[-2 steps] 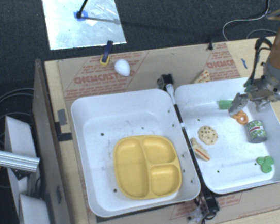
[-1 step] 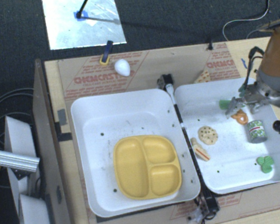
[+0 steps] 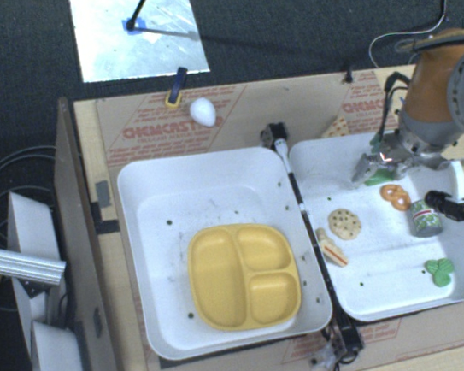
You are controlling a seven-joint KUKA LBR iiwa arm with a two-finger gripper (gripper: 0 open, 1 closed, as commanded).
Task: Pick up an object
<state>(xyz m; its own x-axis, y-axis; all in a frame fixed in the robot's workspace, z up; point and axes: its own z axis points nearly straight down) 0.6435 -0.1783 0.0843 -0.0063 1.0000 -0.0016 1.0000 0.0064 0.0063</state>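
Two shallow white bins sit side by side on a brown cardboard sheet (image 3: 229, 107). The left white bin (image 3: 144, 202) holds a yellow plastic plate with three sections (image 3: 244, 275), lying flat near the front.

The right white bin (image 3: 333, 165) holds the small things. A round tan cookie with dark chips (image 3: 344, 224) lies near the middle, and a little toy hot dog (image 3: 334, 254) lies just in front of it, close to the wall between the bins. An orange pretzel shape (image 3: 395, 196) lies further right, with a small grey can with a green and red label (image 3: 424, 219) just beside it. A green leafy toy (image 3: 439, 271) sits near the front right corner.

The grey arm with the orange band (image 3: 446, 88) reaches in from the right. Its gripper (image 3: 384, 159) is down low at the back of the right bin, right over a small green thing (image 3: 377, 176) (too small to name). I cannot tell whether the hand is gripping anything.

A white egg-shaped ball (image 3: 202, 111) rests on the cardboard behind the left bin.
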